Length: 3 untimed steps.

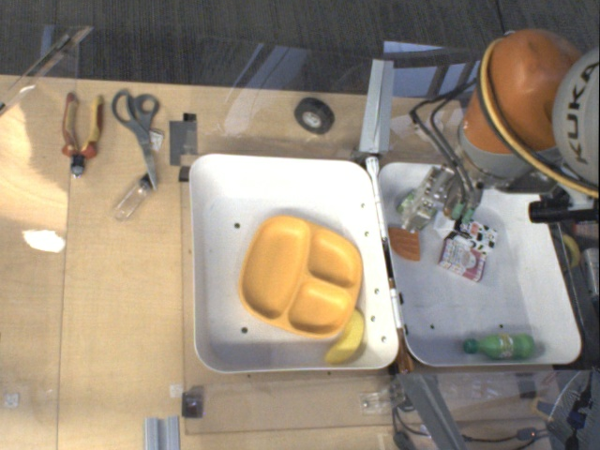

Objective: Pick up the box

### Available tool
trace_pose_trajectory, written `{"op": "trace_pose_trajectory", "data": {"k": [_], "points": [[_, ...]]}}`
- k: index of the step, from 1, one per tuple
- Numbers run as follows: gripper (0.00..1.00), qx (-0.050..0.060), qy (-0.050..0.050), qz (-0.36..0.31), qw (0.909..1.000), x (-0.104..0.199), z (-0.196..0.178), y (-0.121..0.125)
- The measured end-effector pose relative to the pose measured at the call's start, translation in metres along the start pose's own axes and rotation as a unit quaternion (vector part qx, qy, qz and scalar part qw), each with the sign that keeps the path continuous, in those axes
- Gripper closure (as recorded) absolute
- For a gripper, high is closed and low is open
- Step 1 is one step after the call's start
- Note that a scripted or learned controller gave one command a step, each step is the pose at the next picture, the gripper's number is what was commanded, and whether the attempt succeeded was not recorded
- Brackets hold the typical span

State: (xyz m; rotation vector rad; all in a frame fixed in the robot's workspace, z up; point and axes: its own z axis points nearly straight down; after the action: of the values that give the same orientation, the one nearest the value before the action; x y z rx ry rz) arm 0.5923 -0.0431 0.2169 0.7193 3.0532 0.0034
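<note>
My gripper (441, 200) hangs over the right bin (534, 289), near its upper left wall; whether my jaws are open or closed I cannot tell. The box (466, 249) lies flat just below and right of me. Open floor spreads toward the green bottle (499, 347). The left bin (220, 251) holds a yellow tray (302, 275).

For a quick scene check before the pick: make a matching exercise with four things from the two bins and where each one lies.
Things:
1. yellow tray
2. banana
3. green bottle
4. box

Places:
A. near edge of the right bin
B. middle of the left bin
C. right bin, just below the gripper
D. near right corner of the left bin, against the tray

Pairs: 1-B, 2-D, 3-A, 4-C
</note>
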Motion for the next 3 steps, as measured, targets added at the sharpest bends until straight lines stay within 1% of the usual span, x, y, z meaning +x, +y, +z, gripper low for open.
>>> {"op": "trace_pose_trajectory", "data": {"k": [1,2,3], "points": [[1.0,0.0,-0.002,0.069,0.9976,-0.02,-0.045,-0.021],[1.0,-0.001,-0.004,-0.125,0.9921,0.006,-0.102,-0.034],[1.0,0.001,-0.003,-0.327,0.9451,0.008,-0.091,-0.116]]}}
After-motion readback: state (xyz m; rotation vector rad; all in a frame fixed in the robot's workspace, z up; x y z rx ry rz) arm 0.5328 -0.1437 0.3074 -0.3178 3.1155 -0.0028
